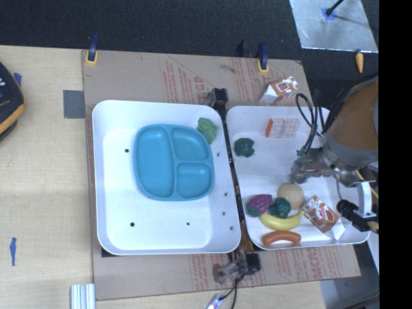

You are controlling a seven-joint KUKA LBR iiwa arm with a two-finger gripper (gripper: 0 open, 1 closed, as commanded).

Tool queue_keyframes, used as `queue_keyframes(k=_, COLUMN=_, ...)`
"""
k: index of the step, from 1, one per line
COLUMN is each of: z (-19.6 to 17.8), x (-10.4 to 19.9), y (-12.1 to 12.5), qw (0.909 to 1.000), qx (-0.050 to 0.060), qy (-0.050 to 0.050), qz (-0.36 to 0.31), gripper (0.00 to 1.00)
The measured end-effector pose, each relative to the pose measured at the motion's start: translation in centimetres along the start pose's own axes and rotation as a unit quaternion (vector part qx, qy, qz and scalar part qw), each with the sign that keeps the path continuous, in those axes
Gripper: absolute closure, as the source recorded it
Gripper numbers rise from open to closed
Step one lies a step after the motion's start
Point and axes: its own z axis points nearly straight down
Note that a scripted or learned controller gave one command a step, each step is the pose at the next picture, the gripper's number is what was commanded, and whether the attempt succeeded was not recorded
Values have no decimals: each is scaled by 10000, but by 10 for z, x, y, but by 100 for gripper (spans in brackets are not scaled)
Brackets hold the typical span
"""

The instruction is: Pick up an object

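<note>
In the right bin (257,118), my hand (308,170) hangs just above a beige ball (291,194); its grip state unclear. Banana (280,221), purple grapes (259,203), sausage (281,238), snack packet (320,214) crowd the lower frame.

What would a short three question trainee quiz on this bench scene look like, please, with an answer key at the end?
1. True or false: the blue divided plate lies in the left bin.
2. Which bin is the tool over?
3. What touches the banana: A the hot dog, B the orange carton?

Key: 1 true. 2 the right bin. 3 A.
</note>
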Motion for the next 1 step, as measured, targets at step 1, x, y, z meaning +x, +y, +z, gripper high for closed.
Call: queue_keyframes(k=1, z=-93, x=36, y=48, qw=10000, qx=-10, qy=13, qz=9, gripper=100)
